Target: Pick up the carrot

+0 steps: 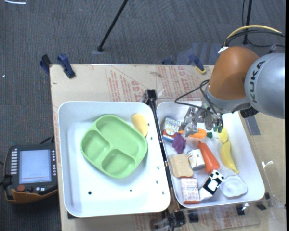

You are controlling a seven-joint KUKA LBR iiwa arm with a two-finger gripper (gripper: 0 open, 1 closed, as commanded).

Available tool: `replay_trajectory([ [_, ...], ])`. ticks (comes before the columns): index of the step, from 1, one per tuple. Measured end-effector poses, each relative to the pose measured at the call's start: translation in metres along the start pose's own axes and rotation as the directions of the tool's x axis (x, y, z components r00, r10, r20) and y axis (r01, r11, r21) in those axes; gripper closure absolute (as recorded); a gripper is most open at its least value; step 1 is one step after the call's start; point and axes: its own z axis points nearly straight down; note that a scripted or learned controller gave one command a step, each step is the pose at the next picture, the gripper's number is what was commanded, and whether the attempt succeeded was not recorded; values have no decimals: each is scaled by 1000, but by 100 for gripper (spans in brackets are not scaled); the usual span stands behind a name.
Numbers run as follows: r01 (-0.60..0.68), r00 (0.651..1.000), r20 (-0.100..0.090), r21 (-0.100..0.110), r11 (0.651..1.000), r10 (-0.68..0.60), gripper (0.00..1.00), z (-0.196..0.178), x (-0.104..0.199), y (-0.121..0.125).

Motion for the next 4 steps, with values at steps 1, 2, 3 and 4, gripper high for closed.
replay_trajectory([
  [1, -285, 959, 0, 3, 959, 285, 100, -69, 15, -23],
  [2, -101, 995, -5, 3, 995, 101, 100, -107, 112, -39],
  [3, 366, 931, -1, 2, 931, -366, 100, 1, 166, -22],
  [4, -116, 993, -2, 2, 993, 116, 100, -89, 148, 19],
])
